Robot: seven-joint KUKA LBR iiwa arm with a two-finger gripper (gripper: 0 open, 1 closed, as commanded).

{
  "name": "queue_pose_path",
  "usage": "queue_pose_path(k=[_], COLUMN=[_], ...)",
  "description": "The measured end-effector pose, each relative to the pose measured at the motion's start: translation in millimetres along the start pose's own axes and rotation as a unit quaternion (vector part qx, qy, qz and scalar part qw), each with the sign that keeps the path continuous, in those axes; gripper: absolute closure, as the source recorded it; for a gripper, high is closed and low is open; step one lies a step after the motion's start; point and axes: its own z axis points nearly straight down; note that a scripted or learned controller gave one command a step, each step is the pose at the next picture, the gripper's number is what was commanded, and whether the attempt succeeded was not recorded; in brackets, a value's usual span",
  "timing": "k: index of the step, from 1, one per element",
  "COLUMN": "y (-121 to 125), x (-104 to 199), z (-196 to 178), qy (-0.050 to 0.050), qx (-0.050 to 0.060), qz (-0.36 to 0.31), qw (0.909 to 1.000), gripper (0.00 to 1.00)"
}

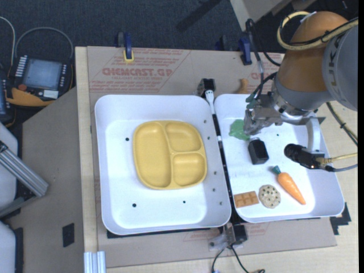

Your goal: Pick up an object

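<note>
My gripper (252, 125) hangs low over the upper left part of the right bin (324, 206). A flat green piece (238, 131) lies just to its left, partly under it. A small black block (258, 151) lies right below the gripper. Farther toward the front of this bin are an orange carrot (290, 187), a round speckled cookie (269, 195) and a tan cracker (245, 199). Whether anything is in the gripper is hidden by the wrist.
The left bin (114, 169) holds a yellow divided plate (169, 153) in its middle. A black divider (216, 135) runs between the two bins. The grey and orange arm (313, 56) covers the right bin's back right corner.
</note>
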Motion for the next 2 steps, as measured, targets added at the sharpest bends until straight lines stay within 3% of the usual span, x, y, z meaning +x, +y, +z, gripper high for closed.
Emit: queue_pose_path(k=[2], y=[58], x=[93], z=[10], qy=[0.0], qx=[-0.001], qz=[0.001], qw=[1.0], gripper=[1.0])
